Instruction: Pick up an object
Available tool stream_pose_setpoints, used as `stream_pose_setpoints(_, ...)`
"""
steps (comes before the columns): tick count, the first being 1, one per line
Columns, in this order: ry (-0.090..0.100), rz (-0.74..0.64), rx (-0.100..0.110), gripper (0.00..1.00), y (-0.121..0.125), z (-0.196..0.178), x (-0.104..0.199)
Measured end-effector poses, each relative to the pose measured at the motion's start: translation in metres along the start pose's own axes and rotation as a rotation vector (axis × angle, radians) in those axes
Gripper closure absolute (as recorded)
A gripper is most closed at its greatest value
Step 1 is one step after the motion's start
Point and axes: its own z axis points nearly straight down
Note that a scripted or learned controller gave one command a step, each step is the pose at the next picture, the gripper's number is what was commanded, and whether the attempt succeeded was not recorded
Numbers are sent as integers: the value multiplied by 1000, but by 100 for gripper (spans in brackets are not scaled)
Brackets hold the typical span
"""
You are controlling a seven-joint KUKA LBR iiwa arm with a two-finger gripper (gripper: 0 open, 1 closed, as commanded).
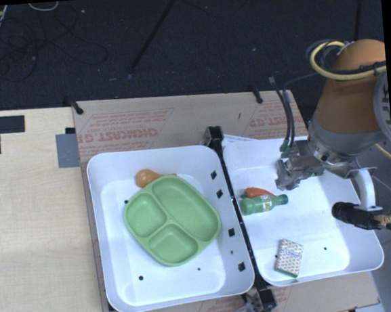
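Right bin: one green bottle lying flat, long axis left-right, cap toward the tool. One orange piece touches it; one patterned packet sits nearer. Left bin: one green divided plate, one orange ball. Tool's grip: cannot tell.

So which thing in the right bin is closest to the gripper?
The green bottle, lying on its side just left of the gripper; the small patterned packet sits much farther, near the front edge.
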Motion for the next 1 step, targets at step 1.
stream_pose_setpoints(1,1,-2,1,100,-5,3,62)
